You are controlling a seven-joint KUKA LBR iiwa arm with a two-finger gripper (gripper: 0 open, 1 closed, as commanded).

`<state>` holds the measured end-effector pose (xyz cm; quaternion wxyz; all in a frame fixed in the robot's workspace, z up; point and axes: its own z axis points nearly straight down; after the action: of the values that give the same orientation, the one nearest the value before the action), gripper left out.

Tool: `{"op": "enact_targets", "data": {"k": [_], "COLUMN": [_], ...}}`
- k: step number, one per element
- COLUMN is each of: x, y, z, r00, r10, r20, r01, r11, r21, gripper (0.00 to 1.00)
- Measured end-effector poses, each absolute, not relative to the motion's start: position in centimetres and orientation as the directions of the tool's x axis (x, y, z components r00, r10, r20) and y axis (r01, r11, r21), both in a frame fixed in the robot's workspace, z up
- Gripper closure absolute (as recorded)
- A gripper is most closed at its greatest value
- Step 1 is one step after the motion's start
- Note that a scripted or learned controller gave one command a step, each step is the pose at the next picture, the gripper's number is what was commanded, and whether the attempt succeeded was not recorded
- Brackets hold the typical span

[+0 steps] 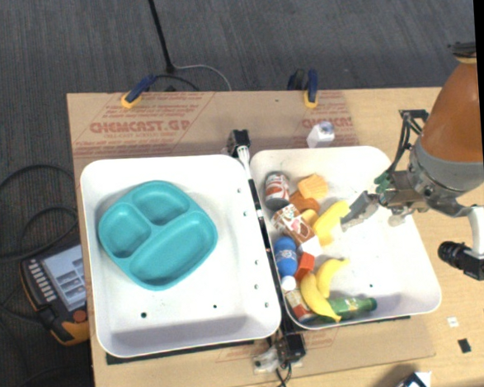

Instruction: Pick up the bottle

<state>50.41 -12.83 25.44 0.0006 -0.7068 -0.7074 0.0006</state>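
Above right bin, slanted claw.

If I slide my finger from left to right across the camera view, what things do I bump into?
Teal divided plate → soda can → green bottle → gripper → orange band on the arm.

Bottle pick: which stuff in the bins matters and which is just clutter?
Job:
green bottle, lying along the right bin's near edge
gripper, over the right bin

Clutter:
teal divided plate, left bin
bananas
can
blue-capped bottle
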Motion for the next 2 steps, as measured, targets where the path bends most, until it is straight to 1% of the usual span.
{"op": "enact_targets", "data": {"k": [1,2], "x": [50.45,50.48], "y": [-12.8,-12.78], "z": [26.4,27.33], "r00": [-0.002,-0.002], "r10": [1.0,1.0], "r20": [0.0,0.0], "r01": [1.0,1.0], "r11": [0.002,0.002], "r21": [-0.002,-0.002], "gripper": [1.0,1.0]}}
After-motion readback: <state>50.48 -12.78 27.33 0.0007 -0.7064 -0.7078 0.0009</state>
